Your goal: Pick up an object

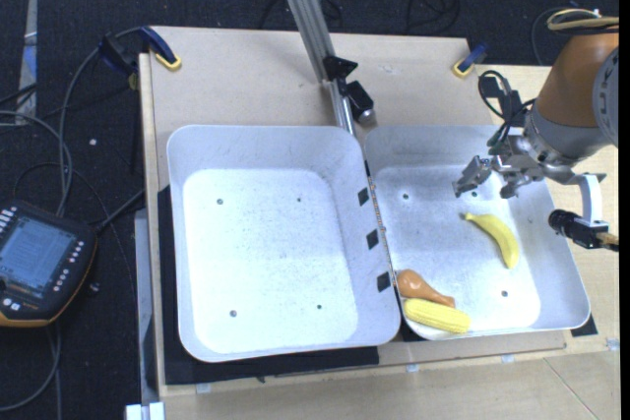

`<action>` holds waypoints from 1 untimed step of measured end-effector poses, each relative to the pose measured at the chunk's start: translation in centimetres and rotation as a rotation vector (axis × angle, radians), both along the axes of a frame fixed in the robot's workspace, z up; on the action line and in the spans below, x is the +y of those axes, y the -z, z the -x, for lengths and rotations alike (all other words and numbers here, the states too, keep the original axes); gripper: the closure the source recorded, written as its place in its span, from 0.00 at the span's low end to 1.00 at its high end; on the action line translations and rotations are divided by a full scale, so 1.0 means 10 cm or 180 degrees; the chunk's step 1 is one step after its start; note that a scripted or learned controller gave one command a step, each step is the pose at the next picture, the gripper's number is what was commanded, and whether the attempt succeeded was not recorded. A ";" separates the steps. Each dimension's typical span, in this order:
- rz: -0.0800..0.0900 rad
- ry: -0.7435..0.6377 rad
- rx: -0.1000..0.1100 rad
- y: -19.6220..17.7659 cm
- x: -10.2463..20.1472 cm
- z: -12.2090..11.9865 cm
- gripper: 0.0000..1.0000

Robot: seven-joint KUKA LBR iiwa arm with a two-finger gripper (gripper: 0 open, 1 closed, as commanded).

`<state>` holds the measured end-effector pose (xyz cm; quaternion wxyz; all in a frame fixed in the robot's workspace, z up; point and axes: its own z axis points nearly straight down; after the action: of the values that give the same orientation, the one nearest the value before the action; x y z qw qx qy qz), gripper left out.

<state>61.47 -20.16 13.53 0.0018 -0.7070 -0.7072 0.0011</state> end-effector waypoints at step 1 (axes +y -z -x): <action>0.0001 0.0000 -0.0005 0.41 0.01 0.01 0.00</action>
<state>61.41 -20.11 9.38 0.0012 -0.7070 -0.7072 0.0007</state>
